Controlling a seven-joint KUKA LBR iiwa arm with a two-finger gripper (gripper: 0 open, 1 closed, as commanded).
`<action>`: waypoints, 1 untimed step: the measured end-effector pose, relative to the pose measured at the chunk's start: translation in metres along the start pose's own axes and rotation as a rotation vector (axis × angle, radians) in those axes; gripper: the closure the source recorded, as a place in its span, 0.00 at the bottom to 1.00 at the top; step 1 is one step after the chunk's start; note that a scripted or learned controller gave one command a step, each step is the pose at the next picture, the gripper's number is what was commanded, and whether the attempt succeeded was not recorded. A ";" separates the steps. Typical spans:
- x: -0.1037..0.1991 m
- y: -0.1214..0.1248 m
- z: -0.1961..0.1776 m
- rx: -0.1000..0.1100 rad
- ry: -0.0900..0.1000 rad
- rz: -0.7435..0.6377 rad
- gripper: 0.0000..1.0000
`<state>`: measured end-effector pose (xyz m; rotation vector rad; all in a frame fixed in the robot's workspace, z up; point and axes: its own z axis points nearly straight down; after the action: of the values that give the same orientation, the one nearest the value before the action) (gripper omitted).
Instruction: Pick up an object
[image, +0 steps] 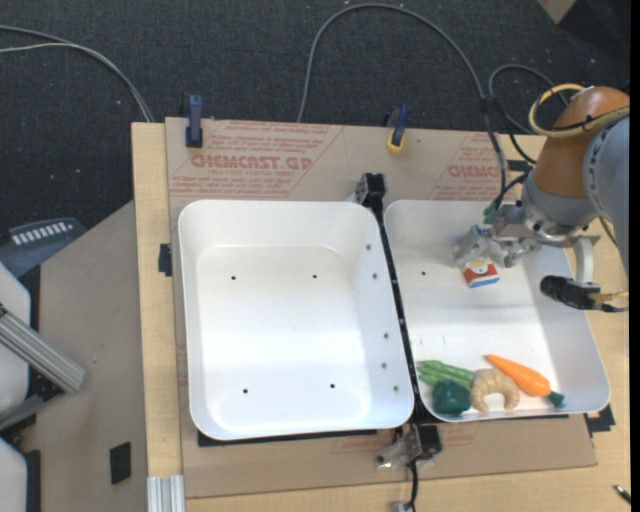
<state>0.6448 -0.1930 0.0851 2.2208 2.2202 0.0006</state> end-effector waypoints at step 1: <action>0.053 -0.032 0.000 0.001 0.002 -0.004 0.00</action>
<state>0.6130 -0.1396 0.0850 2.2184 2.2257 0.0014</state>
